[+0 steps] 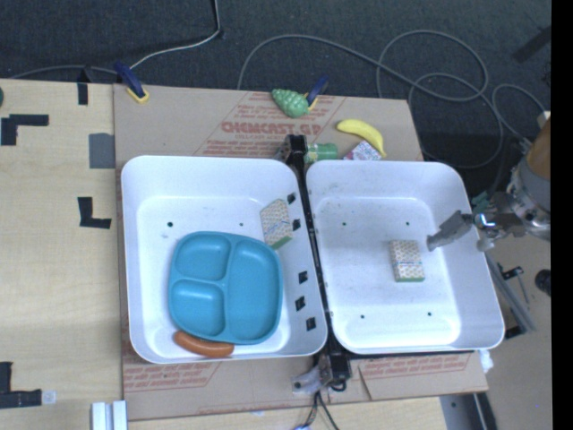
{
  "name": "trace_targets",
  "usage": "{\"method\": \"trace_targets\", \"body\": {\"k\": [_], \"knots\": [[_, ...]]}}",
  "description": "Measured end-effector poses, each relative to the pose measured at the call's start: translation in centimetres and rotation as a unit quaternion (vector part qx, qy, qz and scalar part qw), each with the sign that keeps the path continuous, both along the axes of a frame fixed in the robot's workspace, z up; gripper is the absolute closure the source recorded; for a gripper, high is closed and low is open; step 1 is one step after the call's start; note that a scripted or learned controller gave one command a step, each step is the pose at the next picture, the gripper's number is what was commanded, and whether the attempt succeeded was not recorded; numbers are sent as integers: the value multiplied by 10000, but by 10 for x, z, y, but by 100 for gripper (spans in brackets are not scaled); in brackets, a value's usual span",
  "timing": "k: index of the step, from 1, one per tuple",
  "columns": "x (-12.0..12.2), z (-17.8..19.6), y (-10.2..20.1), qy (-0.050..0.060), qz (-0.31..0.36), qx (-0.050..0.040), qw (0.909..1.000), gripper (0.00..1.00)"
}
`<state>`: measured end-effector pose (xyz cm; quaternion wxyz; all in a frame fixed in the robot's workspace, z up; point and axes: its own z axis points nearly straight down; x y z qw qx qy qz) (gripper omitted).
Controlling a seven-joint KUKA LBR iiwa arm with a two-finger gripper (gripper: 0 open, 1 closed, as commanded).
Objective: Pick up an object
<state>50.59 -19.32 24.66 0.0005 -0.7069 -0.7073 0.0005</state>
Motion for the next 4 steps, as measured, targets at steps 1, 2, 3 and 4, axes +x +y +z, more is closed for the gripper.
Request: {"method": "trace_targets", "body": {"k": [1,2,3,4], "knots": [[30,-160,-1,-30,5,-3,10000,0],[30,-150,-3,-40,-1,-22,10000,100],[24,-160,76,-32,5,-1,10000,100],[24,-62,148,-7,8,3,10000,100]]}}
